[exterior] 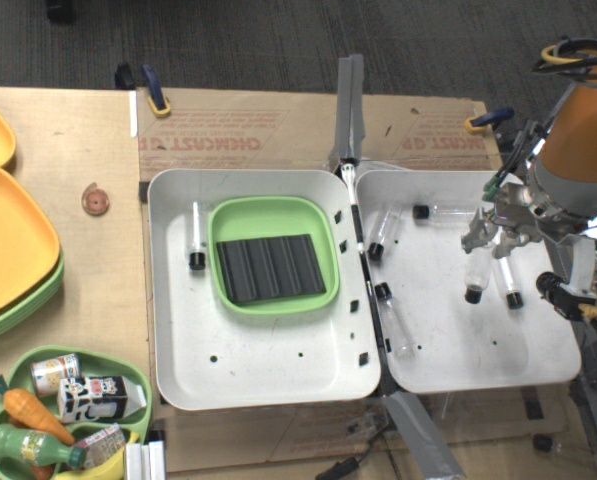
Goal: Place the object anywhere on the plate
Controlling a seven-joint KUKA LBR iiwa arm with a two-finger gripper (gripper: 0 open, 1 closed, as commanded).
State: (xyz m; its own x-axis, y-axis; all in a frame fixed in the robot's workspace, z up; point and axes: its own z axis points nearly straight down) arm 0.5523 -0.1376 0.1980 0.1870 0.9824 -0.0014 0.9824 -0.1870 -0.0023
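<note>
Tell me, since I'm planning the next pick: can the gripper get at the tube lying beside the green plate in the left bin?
Probably yes. The tube lies alone on bare bin floor, left of the green plate, nothing over it. The gripper hangs over the right bin.

Two white bins sit side by side: one (168, 298) well left of the gripper (498, 243), one (448, 368) beneath it. One green plate (273, 213) bears one dark ridged block (268, 268). I count six clear black-capped tubes: one (195, 236) in the far bin, three (378, 236) left of the gripper, two (508, 283) just below it.
</note>
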